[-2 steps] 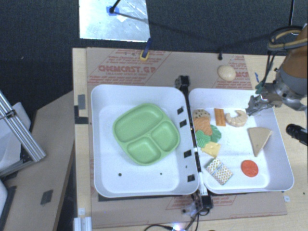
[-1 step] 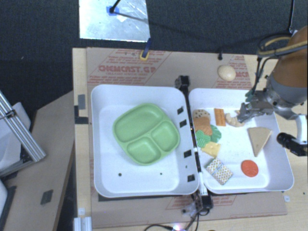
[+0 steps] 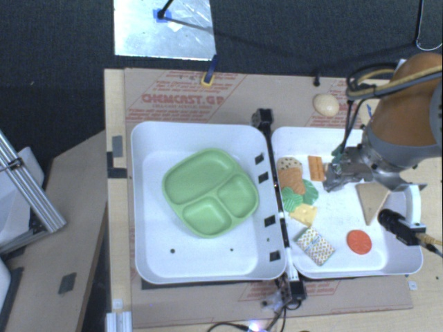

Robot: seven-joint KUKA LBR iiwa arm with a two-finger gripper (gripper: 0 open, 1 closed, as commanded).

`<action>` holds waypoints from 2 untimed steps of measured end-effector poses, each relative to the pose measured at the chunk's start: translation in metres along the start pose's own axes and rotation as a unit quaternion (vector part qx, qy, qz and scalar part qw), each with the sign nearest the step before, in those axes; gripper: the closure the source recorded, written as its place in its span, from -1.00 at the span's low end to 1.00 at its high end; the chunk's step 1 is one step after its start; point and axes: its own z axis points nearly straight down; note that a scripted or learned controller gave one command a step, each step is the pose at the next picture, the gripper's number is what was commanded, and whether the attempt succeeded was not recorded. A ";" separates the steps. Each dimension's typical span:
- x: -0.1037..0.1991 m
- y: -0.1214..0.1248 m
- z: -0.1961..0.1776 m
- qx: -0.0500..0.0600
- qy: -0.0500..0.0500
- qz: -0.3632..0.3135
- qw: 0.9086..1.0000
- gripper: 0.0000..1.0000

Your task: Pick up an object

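From the camera view above the bench, the gripper hangs low over the right bin, near its upper middle, and whether its fingers are apart or together cannot be told from here; nothing is seen between them. The candidates to pick lie crowded along that bin's left side: a brown cookie-like piece, an orange stick, a green ridged piece, a yellow wedge and a patterned packet, with a red disc and a tan triangle further right. The left bin holds a green divided plate. The main risk is the clutter: closing on touching pieces could pinch an edge, squeeze one out sideways, or nudge neighbours against the bin wall, and flat items like the disc may slip from the grasp
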 end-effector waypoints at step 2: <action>0.018 -0.035 0.018 0.000 -0.001 0.004 1.000 1.00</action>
